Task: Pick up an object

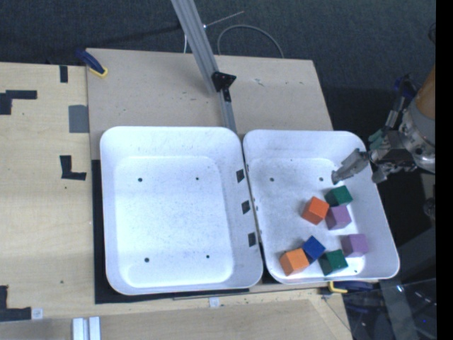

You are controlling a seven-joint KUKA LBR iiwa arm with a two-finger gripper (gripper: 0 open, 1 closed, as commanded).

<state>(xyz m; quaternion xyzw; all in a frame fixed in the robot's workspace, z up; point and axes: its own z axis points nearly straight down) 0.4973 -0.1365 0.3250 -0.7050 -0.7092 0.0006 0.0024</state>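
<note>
Several small cubes lie in the right bin [297, 137]: a green cube [340, 194], an orange cube [316, 210] and a purple cube [339, 217] in a cluster. Nearer the front are a purple cube [354, 244], a blue cube [313, 248], an orange cube [294, 261] and a green cube [333, 261]. My gripper [359, 174] hangs over the bin's right rim, just above and right of the upper green cube. It is open, with nothing between its fingers.
The left bin [170, 132] sits beside the right one, sharing a middle wall. A grey metal bar [200, 37] slants across the bench behind the bins. A blue and yellow clamp [93, 62] sits at the bench's far left corner.
</note>
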